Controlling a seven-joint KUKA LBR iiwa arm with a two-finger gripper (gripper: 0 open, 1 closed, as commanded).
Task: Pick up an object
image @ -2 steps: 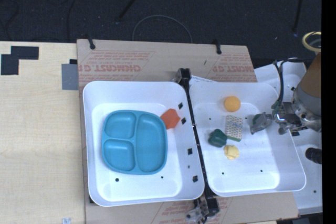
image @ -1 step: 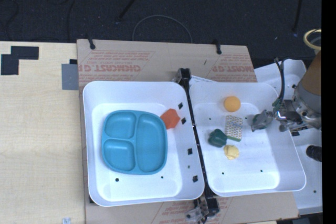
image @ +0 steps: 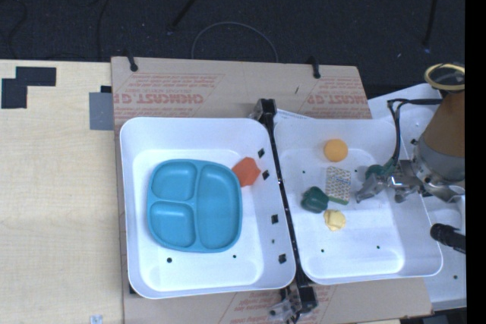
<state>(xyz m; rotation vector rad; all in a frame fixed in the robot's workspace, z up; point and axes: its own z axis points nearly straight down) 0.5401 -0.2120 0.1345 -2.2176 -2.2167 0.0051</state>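
Observation:
The right bin [image: 380,254] holds a small orange ball [image: 336,149], a grey speckled pad [image: 339,180], a dark green object [image: 314,199] and a small yellow object [image: 334,220]. My gripper [image: 370,184] reaches in from the right and hangs over the right half of this bin. It is just right of the grey pad and apart from the other pieces. I see nothing clearly held in it.
The left bin [image: 140,140] carries a blue divided plate [image: 195,205] and an orange block [image: 246,171] near its right wall. A black divider [image: 278,193] runs between the bins. The arm's orange-banded body [image: 448,133] and cables sit at the right edge.

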